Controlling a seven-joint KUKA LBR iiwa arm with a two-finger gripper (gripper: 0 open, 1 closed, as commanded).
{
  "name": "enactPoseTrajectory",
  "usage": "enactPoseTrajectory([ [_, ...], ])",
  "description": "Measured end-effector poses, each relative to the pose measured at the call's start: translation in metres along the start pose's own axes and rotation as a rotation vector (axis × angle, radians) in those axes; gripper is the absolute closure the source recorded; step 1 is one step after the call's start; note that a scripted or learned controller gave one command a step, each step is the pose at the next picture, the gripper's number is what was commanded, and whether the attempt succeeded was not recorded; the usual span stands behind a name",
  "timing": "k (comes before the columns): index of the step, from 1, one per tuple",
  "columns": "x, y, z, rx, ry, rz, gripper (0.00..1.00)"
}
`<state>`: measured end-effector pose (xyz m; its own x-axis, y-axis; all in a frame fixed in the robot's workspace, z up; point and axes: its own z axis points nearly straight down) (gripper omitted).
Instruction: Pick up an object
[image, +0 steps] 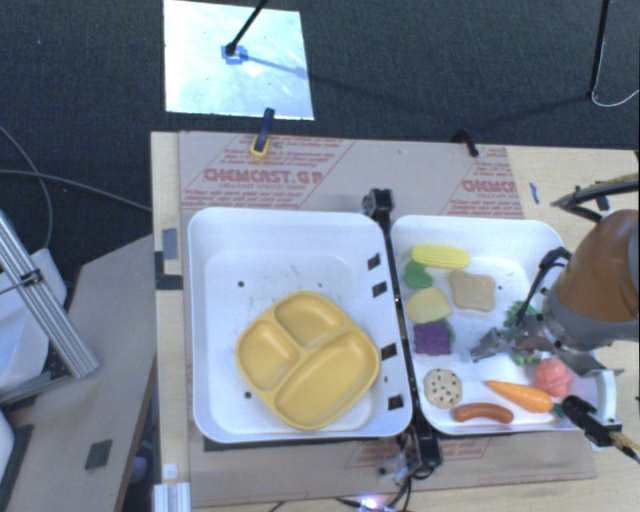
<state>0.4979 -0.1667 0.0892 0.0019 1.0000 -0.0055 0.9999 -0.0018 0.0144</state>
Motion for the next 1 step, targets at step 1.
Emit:
enactPoseTrajectory([
  [1, -0.0367, -0.0047, 0.0007, 0.005, 0.014, -0.008, 0.00],
])
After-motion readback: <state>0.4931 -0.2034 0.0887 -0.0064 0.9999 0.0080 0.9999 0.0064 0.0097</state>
